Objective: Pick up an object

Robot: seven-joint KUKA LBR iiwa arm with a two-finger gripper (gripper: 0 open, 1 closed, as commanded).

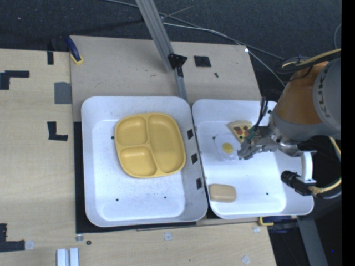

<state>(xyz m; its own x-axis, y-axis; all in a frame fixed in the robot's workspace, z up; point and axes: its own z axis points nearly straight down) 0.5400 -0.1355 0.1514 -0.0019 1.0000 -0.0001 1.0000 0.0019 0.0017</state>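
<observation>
No brand, label or readable writing can be made out on anything in view.

At nine o'clock, the wooden bench (33, 148) is marked with scraps of dark tape, and a small blue and yellow item (74, 50) lies toward eleven o'clock, too small to be identified. The left bin (100, 204) is occupied by a yellow plate (150, 145) divided into three compartments, set slightly toward the bin's far side. From twelve o'clock a grey metal bar (155, 21) slants down to a black clamp (177, 60) at the seam between the two bins.

In the right bin (260, 195), a tan soap-like block (222, 193) lies near the front left corner, at about six o'clock of that bin. Toward the bin's centre a small yellow object (227, 147) is seen, seemingly inside something clear whose outline is hard to trace. Just beyond it, at one o'clock, a pale packet with red and yellow print (241, 129) is partly covered by the gripper's side; its print is too blurred to be read.

The gripper (244, 152) is lowered just beside the small yellow object, at its three o'clock. Whether the fingers are spread or closed cannot be told, and nothing is seen between them. The arm (302, 107) is cut off at the right edge.
</observation>
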